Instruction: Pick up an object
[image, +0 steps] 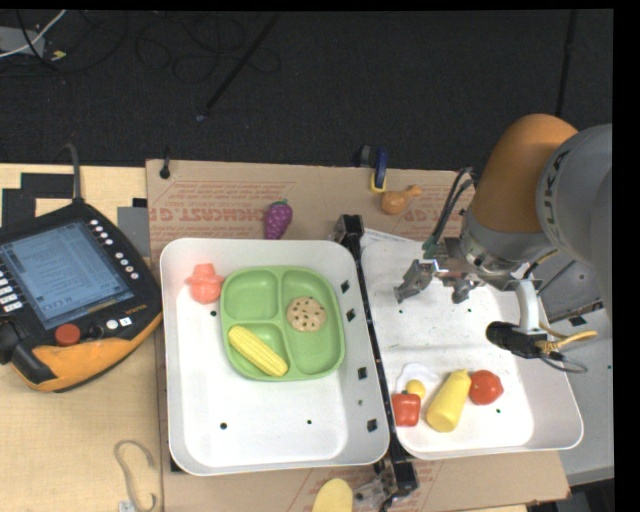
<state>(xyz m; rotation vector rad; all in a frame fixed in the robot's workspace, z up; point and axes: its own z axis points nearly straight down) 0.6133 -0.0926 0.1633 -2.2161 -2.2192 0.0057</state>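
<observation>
So, progress check: nothing has been picked up yet, as far as can be seen. The gripper (435, 284) is parked over the 12 o'clock end of the right bin (560, 430), fingers spread apart with nothing caught between them, just bare white bin floor underneath.

The likely candidates are all bunched at the 6 o'clock end of that same bin, well apart from the gripper: a yellow bottle (448, 400) lying tilted, a red tomato-ish thing (485, 387) touching it at its 2 o'clock, a small red piece (406, 409) at its 9 o'clock, and a little yellow bit (415, 386) just above the red piece. What that last bit is can't be made out.

In the left bin (190, 420) a green divided plate (335, 350) is seen with a corn cob (258, 350) and a cookie (305, 314) in separate compartments, plus a pink toy (203, 284) just off the plate's 10 o'clock corner.

So basically the whole job is left: a target has to be chosen, the arm brought toward 6 o'clock and lowered, the fingers closed, the thing lifted. The bottle cluster is packed tight, so a neighbour being nudged or a glancing grab wouldn't be surprising.
</observation>
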